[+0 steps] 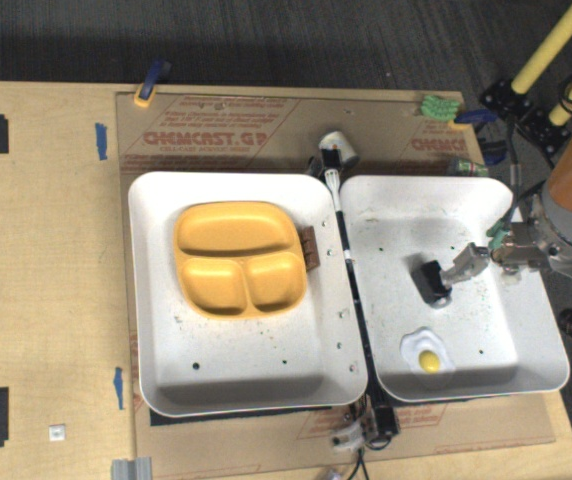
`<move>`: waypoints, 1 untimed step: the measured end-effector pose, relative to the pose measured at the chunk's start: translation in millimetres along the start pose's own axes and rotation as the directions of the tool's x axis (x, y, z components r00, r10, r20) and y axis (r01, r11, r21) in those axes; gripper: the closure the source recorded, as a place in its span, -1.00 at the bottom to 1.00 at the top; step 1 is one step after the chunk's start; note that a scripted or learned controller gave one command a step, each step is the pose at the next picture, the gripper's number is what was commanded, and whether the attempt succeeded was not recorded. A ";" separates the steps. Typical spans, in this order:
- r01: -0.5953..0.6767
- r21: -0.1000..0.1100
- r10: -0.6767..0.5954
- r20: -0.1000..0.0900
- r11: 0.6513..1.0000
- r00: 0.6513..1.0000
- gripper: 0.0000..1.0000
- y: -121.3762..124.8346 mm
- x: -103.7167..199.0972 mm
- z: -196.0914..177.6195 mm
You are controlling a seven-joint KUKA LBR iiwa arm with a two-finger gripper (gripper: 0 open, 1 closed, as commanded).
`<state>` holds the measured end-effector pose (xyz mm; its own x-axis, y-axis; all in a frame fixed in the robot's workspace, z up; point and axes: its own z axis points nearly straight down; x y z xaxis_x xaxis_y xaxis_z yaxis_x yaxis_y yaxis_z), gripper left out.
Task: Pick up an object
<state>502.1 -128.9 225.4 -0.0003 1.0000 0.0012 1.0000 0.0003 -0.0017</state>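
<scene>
A toy fried egg [426,353], white with a yellow yolk, lies near the front of the right bin [386,203]. The left bin [156,298] holds a yellow divided plate [238,258], and a small brown piece [307,249] rests against the plate's right side. My gripper [509,252] hangs over the right bin's right edge, behind and to the right of the egg. Nothing is seen in its grasp.
The two bins sit side by side on a cardboard sheet [216,128] with clamps at its back corners. A yellow pole [556,38] and cables stand at the back right. A few dark specks dot the left bin's floor.
</scene>
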 end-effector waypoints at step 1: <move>0.190 -0.004 -0.190 0.003 0.982 0.982 -1.00 36.5 16.5 124.1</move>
<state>538.4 -112.3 101.2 -0.1901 0.9818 -0.0010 0.9818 0.1901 0.0025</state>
